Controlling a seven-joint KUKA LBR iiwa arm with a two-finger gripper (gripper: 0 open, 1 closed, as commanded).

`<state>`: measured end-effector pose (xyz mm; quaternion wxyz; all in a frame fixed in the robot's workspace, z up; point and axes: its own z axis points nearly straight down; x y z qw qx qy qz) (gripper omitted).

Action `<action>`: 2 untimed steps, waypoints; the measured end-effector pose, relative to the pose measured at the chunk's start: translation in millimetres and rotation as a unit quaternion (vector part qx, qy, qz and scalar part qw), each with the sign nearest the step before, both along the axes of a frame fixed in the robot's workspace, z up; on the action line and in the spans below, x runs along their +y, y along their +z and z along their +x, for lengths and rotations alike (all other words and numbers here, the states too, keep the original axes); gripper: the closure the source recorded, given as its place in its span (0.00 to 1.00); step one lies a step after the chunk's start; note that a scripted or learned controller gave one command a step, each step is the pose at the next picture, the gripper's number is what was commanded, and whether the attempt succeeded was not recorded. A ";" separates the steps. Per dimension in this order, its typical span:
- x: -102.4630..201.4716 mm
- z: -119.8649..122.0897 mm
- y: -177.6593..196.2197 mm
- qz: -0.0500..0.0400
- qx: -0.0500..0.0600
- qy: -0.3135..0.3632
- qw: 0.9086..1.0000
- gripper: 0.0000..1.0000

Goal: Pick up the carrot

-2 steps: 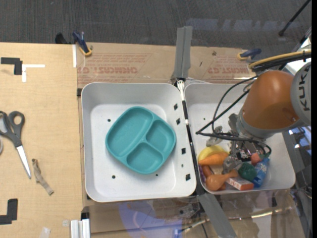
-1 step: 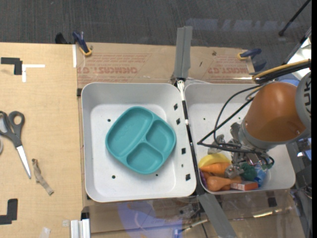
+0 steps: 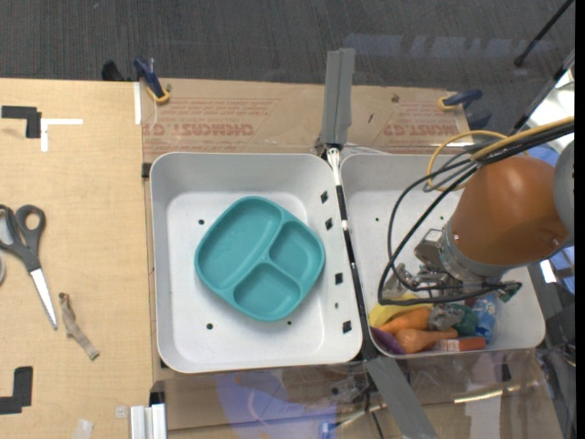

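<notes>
The carrot [image 3: 422,338] sits in the right bin's [image 3: 384,208] front corner amid other toys, gripper [image 3: 448,314] just above, can't tell its state, so I'd drop straight, slowly.

Bright even overhead light, soft shadows, sharp focus, slight glare on white bins [image 3: 164,245]
</notes>
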<state>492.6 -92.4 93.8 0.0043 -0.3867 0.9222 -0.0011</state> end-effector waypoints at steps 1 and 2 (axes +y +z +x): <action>-42.4 -6.6 1.1 -0.001 -0.002 0.050 0.999 0.00; -80.9 -6.0 3.1 0.000 -0.006 -0.062 0.998 0.00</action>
